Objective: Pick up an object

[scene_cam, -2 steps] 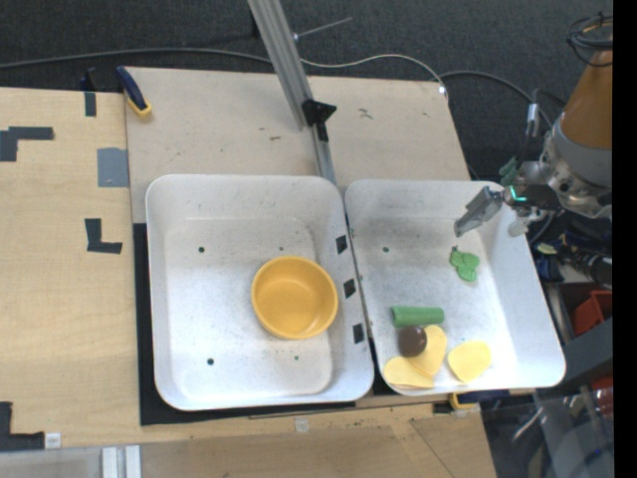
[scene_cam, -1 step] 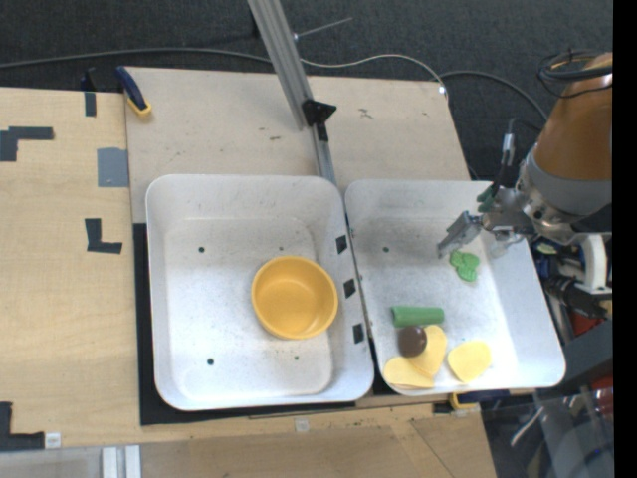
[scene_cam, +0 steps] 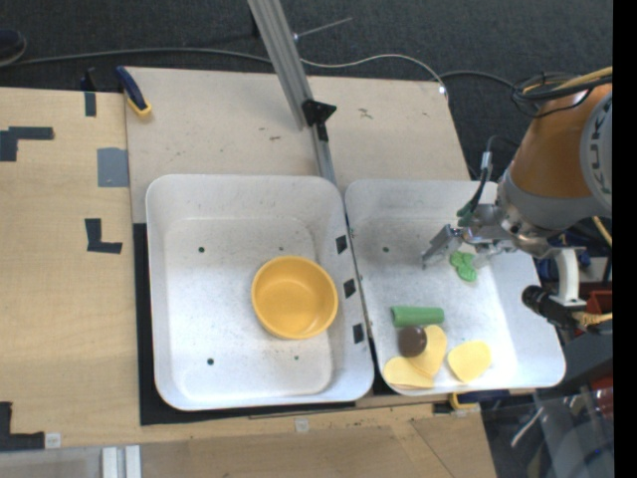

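Bins sit side by side on the wooden bench: the shallow white left bin (scene_cam: 179,267) holds a round yellow plastic bowl (scene_cam: 294,297), upright and a little toward that bin's near right part, while the shallow white right bin (scene_cam: 398,217) holds everything else. The grey arm with its orange band (scene_cam: 557,157) comes in from the right edge and reaches over the right bin's far right portion, and its two-finger gripper (scene_cam: 450,249) hangs low above the bin floor there. The metal fingers (scene_cam: 434,247) appear spread apart, one slanting out to the left, and nothing can be seen clamped between them. A small bright green object (scene_cam: 464,265), of a shape too small to make out, lies just beside and below the fingertips; whether it touches them cannot be told. Nearer the front of the same bin lies a green cylindrical block (scene_cam: 417,316) on its side, and just in front of it sits a small dark brown round object (scene_cam: 412,342), touching or nearly touching it. That brown piece rests against a flat pale yellow piece (scene_cam: 410,370), and a second yellow rounded piece (scene_cam: 469,359) lies just to its right, close to the bin's front rim. A slanted grey metal pole (scene_cam: 284,48) rises behind the bins.
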{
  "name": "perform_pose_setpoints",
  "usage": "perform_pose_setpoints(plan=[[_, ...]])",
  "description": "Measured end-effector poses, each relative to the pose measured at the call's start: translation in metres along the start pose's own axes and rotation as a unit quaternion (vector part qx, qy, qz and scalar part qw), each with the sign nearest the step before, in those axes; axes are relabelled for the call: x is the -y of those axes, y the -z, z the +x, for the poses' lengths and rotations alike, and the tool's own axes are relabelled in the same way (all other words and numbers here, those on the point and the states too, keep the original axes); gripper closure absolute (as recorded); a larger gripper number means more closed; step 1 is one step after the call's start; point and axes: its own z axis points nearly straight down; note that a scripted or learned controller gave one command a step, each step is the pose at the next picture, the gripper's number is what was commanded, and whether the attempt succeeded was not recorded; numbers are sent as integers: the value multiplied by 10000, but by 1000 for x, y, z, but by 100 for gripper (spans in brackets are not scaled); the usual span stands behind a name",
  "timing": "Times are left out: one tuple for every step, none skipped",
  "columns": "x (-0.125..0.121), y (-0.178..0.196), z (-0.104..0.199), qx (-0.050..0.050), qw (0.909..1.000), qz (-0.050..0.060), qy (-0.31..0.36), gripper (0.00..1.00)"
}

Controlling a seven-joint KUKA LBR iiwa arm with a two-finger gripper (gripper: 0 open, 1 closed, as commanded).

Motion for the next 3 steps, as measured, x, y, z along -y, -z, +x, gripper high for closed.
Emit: perform_pose_setpoints(plan=[[-1, -44, 4, 0, 10000, -1, -1, 0], [-2, -32, 4, 0, 10000, -17, 5, 100], [-1, 31, 3, 9, 10000, -57, -4, 100]])
